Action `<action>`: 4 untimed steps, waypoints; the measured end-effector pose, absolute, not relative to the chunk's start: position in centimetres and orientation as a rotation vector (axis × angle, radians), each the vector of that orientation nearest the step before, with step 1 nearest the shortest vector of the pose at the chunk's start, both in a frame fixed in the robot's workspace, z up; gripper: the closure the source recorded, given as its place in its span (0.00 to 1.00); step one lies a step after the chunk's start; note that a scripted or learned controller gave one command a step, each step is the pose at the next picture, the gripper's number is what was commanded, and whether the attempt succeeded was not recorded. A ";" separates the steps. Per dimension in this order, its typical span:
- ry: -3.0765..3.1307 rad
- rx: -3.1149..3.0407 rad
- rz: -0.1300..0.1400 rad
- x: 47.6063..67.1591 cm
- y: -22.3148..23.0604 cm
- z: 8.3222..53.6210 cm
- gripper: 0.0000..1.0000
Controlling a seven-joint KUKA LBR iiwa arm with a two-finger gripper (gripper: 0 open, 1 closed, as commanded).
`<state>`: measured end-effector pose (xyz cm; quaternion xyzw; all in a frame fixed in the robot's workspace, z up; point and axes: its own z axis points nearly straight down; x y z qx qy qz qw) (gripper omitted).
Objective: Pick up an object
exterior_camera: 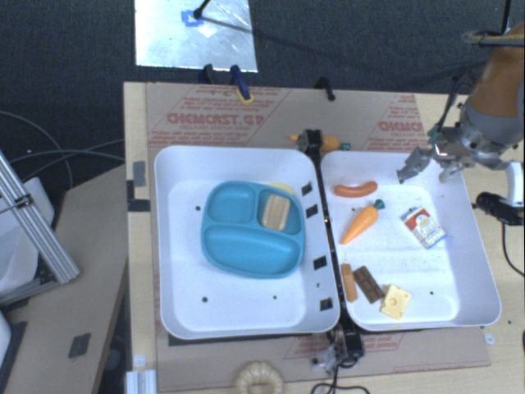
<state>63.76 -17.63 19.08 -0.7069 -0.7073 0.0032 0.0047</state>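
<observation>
Orange carrot (361, 222): my likeliest pick, lying at a slant in the right bin (472, 277), towards its left side, just near of the sausage (355, 190).
My pincer (432, 162): it hangs over the far edge of the right bin, two fingers spread apart, nothing between them.
Handling, as I judge it: the carrot looks like a light, stiff plastic toy, smooth and likely to slip; I would close across its thick middle, at right angles to its length, not on the thin tip.
Other choices: a small red and white carton (423, 226) lies right of the carrot, nearer my reach; a yellow cheese wedge (396, 302) and a brown chocolate bar (368, 284) lie at the near end, close together.
Left bin (184, 302): it bears a blue divided plate (246, 240) with a tan slice (275, 213) in one compartment.
Surface: smooth white bin floors, shallow walls, so things may slide when nudged.
Room: the bins sit on a cardboard sheet (213, 117); dark carpet beyond, with a shiny panel (193, 23) far left.
</observation>
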 end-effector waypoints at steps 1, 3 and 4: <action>-2.226 -2.219 -0.002 64.1 -17.6 19.9 0.00; -2.222 -2.217 0.003 64.1 -16.8 8.9 0.00; -2.227 -2.218 -0.001 64.2 -16.7 8.5 0.00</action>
